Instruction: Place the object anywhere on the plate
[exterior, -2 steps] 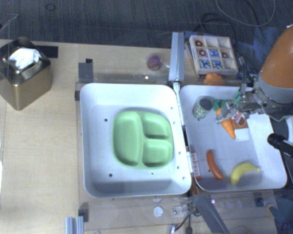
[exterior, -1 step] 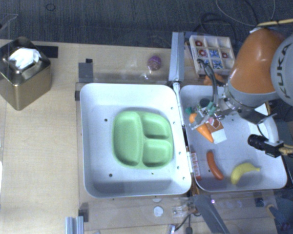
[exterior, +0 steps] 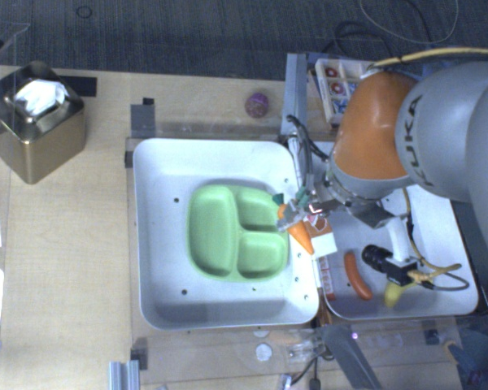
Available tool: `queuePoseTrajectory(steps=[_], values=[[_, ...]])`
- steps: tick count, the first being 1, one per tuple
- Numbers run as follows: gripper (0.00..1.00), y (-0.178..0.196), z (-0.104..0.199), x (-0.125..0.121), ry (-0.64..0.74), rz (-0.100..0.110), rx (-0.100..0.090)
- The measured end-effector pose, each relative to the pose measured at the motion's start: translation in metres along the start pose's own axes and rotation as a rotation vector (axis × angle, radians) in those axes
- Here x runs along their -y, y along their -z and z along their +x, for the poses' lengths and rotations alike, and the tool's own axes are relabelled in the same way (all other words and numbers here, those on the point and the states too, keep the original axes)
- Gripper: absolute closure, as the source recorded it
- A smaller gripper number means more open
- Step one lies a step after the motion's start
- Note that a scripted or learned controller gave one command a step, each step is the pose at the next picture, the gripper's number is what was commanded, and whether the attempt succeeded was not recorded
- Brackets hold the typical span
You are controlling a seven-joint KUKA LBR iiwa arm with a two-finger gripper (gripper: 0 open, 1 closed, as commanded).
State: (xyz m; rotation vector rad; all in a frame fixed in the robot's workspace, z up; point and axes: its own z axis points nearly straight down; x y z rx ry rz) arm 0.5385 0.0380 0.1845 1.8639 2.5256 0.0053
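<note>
Plate (exterior: 232,231) in left bin (exterior: 159,291), pincer (exterior: 293,215) gripping carrot (exterior: 301,236), sausage (exterior: 357,275) in right bin (exterior: 451,299)

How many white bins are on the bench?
2. The shallow white left bin holds the green three-part plastic plate. The shallow white right bin sits beside it, partly hidden under the grey robot arm.

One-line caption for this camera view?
Pincer carries an orange carrot over the right rim of the green plate.
</note>
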Motion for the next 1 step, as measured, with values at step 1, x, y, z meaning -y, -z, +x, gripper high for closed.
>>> queuePoseTrajectory(steps=[1], values=[[0.0,0.0003,-0.0004,0.0,-0.001,0.0,0.0]])
